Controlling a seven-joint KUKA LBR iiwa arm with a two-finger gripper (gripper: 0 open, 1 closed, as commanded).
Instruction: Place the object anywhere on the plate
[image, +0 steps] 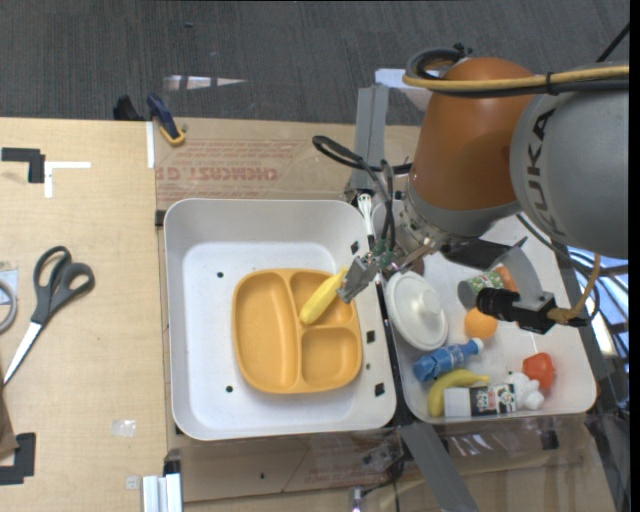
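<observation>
The arm's bulk hides much of the right bin (570, 395). The gripper (355, 280) clenches one end of a smooth yellow banana (325, 295), which slants over the orange three-part plate (275, 345) at about one o'clock, inside the left bin (200, 300).

Right bin (580, 395) partly under arm (500, 130).

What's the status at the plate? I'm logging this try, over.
Pincer over the orange plate's upper right compartment, shut on the yellow object. Object hangs above the plate. Nothing in the way.
</observation>
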